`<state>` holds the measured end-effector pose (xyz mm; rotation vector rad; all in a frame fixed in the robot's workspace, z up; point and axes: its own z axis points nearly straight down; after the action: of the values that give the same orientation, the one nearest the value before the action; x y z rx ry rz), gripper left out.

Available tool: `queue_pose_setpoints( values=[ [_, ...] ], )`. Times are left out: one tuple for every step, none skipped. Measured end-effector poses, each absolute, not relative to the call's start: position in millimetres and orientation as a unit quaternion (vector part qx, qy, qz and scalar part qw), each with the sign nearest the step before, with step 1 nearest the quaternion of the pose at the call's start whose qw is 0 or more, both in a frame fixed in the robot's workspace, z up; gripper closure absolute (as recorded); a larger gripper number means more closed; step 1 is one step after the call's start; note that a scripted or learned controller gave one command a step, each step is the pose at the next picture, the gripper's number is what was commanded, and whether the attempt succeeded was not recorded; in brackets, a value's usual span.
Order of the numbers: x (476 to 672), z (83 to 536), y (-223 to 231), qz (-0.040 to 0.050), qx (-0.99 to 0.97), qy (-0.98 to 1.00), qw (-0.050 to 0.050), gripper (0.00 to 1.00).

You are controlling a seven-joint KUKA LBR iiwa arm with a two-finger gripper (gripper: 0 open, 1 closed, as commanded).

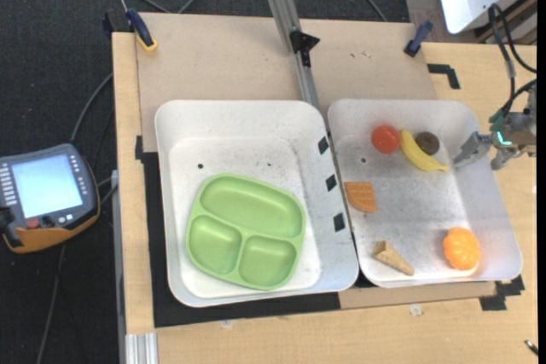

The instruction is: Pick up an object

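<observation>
Two white bins (256,119), banana (420,153), end effector (478,149) possibly nearby, labels unreadable

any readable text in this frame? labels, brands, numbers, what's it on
None can be read.
Teach pendant left of the bench: lit screen, contents too blurred to read.
Green divided plate, left bin, right bin and the toy foods, such as the banana: no markings visible.
Gripper: no legible label.

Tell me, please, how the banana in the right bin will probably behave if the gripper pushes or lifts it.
The banana is curved, so a push would probably spin it, not roll it. It looks smooth and glossy, so it might slip from the fingers. It lies against the red ball, which would likely roll away.
</observation>
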<state>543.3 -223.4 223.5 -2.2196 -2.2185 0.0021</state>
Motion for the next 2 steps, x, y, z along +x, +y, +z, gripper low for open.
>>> queue_pose_setpoints(
  values=[
    [544.1, 225, -223, 0.0000, -0.707, -0.707, 0.000, 0.00],
    [543.5, 162, -217, 0.0013, -0.707, -0.707, 0.004, 0.00]
  ],
)
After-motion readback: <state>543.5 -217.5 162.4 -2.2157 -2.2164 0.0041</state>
